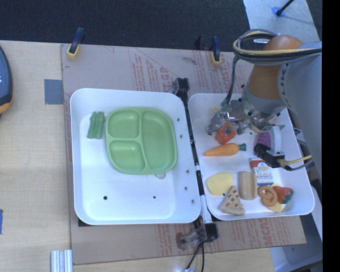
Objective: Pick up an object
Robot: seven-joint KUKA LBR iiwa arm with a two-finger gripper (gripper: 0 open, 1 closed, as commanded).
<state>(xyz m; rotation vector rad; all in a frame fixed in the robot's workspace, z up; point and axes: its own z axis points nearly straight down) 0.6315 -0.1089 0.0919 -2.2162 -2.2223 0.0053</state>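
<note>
My gripper is low over the back of the right bin, reaching in from the right under the orange-banded wrist. Its fingers stand apart, open, on either side of the top of a small red toy vegetable that rests on the bin floor. An orange carrot lies just in front of it. Part of a purple item shows under the wrist.
The right bin's front holds a yellow round piece, a pizza slice, a tan roll, a small carton and a pretzel. The left bin holds a green divided plate and green beans.
</note>
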